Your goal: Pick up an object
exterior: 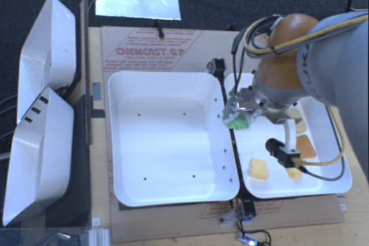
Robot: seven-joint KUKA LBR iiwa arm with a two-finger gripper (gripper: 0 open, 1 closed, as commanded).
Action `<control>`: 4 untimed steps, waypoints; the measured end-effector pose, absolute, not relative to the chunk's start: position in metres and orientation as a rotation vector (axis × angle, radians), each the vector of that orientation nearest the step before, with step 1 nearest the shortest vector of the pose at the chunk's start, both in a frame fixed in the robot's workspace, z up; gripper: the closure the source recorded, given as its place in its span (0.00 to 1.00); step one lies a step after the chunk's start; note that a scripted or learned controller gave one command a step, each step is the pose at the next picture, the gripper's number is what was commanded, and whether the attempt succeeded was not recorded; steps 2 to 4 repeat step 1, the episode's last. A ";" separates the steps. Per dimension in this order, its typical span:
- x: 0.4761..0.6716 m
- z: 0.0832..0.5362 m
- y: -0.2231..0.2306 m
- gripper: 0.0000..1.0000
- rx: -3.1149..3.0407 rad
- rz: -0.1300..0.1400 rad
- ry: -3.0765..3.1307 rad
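Observation:
My gripper (233,108) hangs over the rim between the two bins, at the left edge of the right bin (340,178). A small green object (237,121) shows between and just below its fingertips, over that rim, and the fingers are shut on it. In the right bin lie a yellow block (259,169), an orange piece (305,147) and a smaller yellow piece (294,173). The arm's grey wrist and orange band cover the far part of this bin.
The left bin (167,141) lies right beside the gripper, to its left. A black cable fitting (279,151) with a yellow cable hangs from the wrist over the right bin. Spare white bins (43,101) are stacked at the far left.

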State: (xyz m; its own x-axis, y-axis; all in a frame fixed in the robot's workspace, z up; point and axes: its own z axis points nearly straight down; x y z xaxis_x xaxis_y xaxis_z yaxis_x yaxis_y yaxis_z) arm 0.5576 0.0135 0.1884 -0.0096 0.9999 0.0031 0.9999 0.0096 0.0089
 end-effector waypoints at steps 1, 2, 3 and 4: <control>0.656 0.183 0.052 1.00 2.218 0.000 2.224; 0.656 0.183 0.052 1.00 2.218 0.000 2.224; 0.656 0.183 0.052 1.00 2.218 0.000 2.224; 0.656 0.183 0.052 1.00 2.218 0.000 2.224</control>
